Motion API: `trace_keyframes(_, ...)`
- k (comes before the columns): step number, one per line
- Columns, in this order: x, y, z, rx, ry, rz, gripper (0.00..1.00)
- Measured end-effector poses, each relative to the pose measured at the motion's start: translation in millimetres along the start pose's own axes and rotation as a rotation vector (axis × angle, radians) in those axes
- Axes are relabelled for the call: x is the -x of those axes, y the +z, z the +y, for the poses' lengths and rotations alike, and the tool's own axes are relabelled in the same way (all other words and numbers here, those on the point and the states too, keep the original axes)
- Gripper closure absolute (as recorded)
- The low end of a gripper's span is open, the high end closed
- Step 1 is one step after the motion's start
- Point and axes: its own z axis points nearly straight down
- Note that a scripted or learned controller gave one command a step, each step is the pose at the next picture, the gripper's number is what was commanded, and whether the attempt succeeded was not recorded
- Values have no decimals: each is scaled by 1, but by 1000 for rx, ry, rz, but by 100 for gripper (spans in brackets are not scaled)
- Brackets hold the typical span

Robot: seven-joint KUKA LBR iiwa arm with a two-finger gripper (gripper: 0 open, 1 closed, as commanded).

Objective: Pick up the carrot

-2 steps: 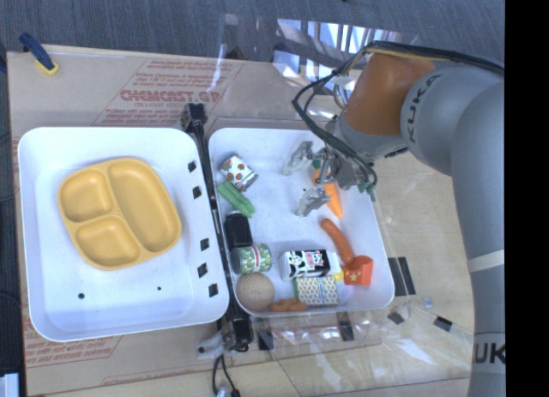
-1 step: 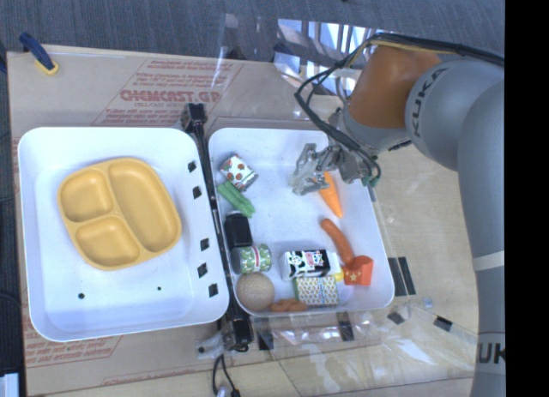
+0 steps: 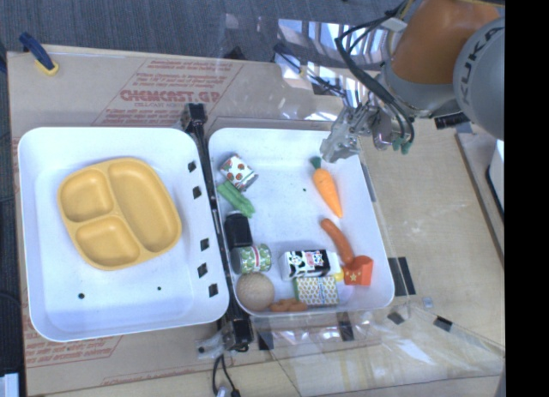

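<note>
Carrot (image 3: 327, 189) sits in the upper right of the right bin (image 3: 283, 142), lying flat on the white floor, green stub toward the top of the frame, tip pointing down and slightly right. It has free floor on both long sides. Nearest neighbour is the sausage (image 3: 338, 239) just below its tip, close but we read a small gap between them.

Handling, our judgement: it looks like a toy carrot, so light and stiff, probably smooth plastic and a bit slippery. The taper matters. If we pinch near the tip it will likely squirt out, so we'd take it across the thick half, just below the green stub, with the jaws closing across its width, not along it. Nothing fragile there, so a firm squeeze should be fine.

Gripper (image 3: 336, 148) hangs at the bin's upper right corner, just above the carrot's green end in the frame, arm (image 3: 437, 39) coming in from the upper right. It looks apart from the carrot, not touching, though height above the floor is hard to judge from this slant. The fingers are a grey blur against cables and the glare of the clear sheet behind, so we cannot tell how wide they are. Nothing visible between them; we would not call anything held.

Left bin (image 3: 34, 241) holds the yellow tray (image 3: 118, 212), not relevant here.
</note>
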Motion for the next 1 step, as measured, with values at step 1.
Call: trace_keyframes(1,-48,42,1,1,188,13,100)
